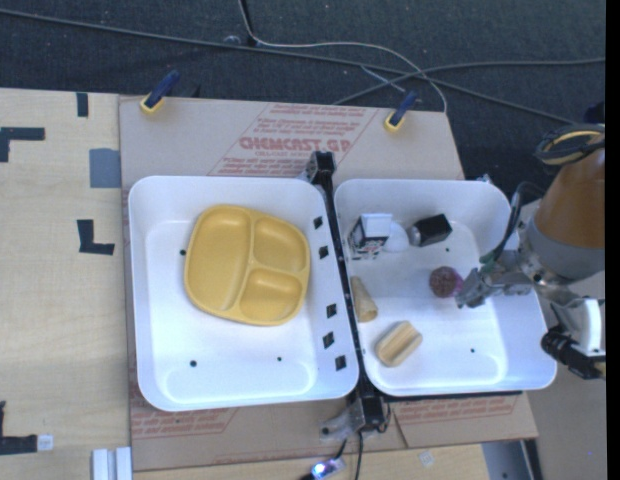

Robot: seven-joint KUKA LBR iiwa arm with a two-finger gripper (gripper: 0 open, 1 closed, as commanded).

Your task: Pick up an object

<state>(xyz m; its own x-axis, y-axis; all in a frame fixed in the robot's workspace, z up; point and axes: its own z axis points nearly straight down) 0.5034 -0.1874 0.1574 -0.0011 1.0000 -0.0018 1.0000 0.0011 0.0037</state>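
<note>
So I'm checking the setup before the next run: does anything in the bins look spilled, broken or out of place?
Nothing stands out. The yellow divided plate lies flat in the left bin. In the right bin, the small items lie apart: a tan block, a dark reddish ball beside the gripper, and a black piece.

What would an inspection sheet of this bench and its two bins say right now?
Surface: two white bins, left bin and right bin, on a cardboard sheet.
Job's things: yellow divided plate in the left bin; tan blocks, black piece, dark red ball in the right bin.
Clutter: small white box.
Grippers: gripper low in the right bin, beside the ball.
Cables: cables across the dark floor.
Surroundings: yellow clamps at the cardboard's corners.
</note>
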